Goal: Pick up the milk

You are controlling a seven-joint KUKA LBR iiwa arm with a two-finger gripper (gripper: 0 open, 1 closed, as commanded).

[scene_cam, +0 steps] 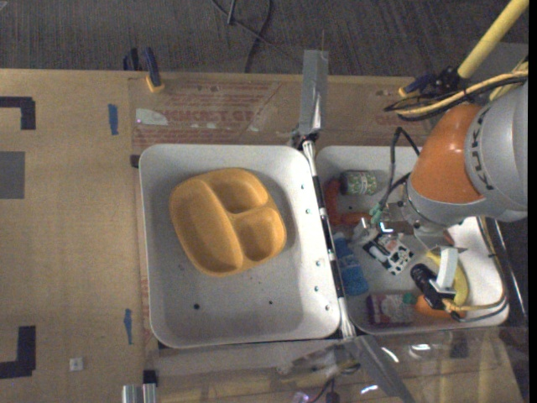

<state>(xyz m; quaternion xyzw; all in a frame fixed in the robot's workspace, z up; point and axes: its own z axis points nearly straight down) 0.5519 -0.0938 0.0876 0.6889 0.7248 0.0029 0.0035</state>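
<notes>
Small maroon-and-white milk carton point(386, 309) lies flat at near edge of right shallow white bin point(495, 307), apart from gripper. Beside it on one side: blue plastic bottle point(349, 269) along the wall dividing the bins; on the other, orange toy point(430, 306), yellow banana point(459, 282). Green can point(362, 182) sits at bin's far side. Gripper point(388, 251) hangs above bin's middle, up-frame of carton; you cannot tell whether it is spread or closed, nothing seen in its grasp. Left white bin point(159, 309) holds yellow divided plastic plate point(226, 221).
</notes>
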